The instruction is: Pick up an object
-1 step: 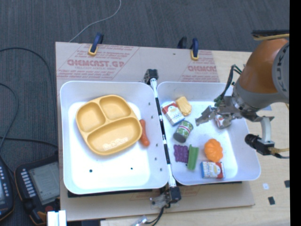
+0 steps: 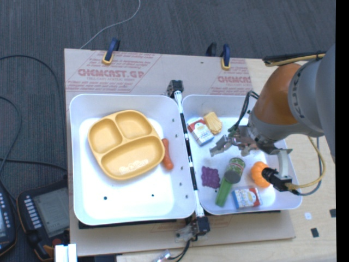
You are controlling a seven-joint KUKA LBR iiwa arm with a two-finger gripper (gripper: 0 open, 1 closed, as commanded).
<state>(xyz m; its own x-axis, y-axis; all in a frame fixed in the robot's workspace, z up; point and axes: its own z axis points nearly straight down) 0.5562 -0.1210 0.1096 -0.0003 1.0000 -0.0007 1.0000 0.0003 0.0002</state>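
Approach step, by my reading — nothing lifted yet. End effector (image 2: 224, 144) sits low in the right bin (image 2: 292, 201), centre-right of frame, fingers spread and released, with nothing between them; whether the tips touch the bin floor I cannot tell. Candidate objects all lie in this bin: red-and-white packet (image 2: 199, 131) and yellow piece (image 2: 212, 122) just above-left of it, green bottle (image 2: 229, 180) and purple grapes (image 2: 210, 176) just below, orange fruit (image 2: 259, 174) to the lower right. Next move calls for centring over one item — the bottle's cap is nearest — then descending and closing.
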